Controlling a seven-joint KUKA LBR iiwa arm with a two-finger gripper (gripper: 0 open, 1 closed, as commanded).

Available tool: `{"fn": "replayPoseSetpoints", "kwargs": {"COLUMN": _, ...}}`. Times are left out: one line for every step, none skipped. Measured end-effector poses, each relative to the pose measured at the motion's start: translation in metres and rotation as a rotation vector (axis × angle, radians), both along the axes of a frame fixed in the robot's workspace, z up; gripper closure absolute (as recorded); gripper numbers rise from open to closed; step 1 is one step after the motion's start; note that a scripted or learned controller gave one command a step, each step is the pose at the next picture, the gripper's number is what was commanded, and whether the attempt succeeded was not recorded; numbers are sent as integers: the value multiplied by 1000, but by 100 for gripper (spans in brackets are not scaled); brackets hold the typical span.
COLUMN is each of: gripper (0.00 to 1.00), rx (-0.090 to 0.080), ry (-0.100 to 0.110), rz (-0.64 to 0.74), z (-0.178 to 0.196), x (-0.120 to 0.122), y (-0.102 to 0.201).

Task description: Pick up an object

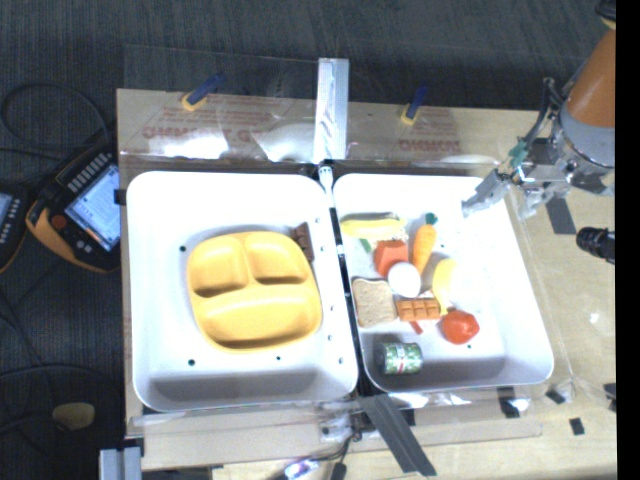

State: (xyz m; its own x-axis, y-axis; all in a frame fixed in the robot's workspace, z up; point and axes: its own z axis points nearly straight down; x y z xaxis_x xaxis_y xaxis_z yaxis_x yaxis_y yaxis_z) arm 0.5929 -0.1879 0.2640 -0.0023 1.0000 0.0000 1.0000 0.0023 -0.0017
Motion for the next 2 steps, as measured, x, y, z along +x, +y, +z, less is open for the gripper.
{"fn": "replayPoseSetpoints", "kwargs": {"gripper": 0, "rx": 0, "ry": 1, "rz": 2, "z": -126, "x": -24, "y": 35}}
{"fn": "replayPoseSetpoints", "kwargs": {"gripper": 0, "rx": -2, "ry": -11, "rz": 13, "z": -175, "x": -33, "y": 15}}
